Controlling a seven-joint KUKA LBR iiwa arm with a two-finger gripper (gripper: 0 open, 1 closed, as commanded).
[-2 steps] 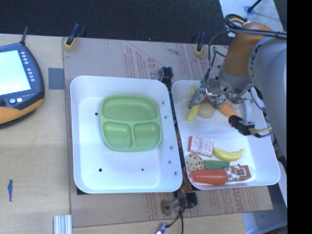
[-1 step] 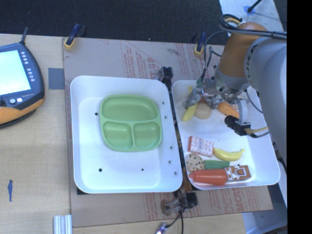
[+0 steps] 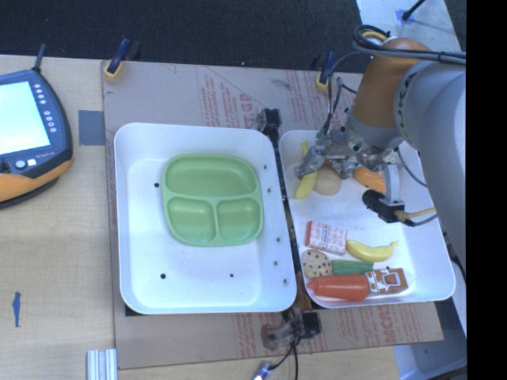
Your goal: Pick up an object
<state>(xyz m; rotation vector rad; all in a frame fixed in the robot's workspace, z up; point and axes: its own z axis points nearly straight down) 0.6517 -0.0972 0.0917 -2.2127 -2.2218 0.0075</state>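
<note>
1. The tool (image 3: 326,165) stood low in the right bin (image 3: 432,287), over a beige round toy (image 3: 327,183); I could not tell its state.
2. The toy looked light, hard and smooth; I judged a hold across its middle best.

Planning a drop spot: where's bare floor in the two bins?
Left bin: bare strip around the green tray, widest below it. Right bin: small patch mid-bin, between gripper and banana; its near end is crowded.
</note>
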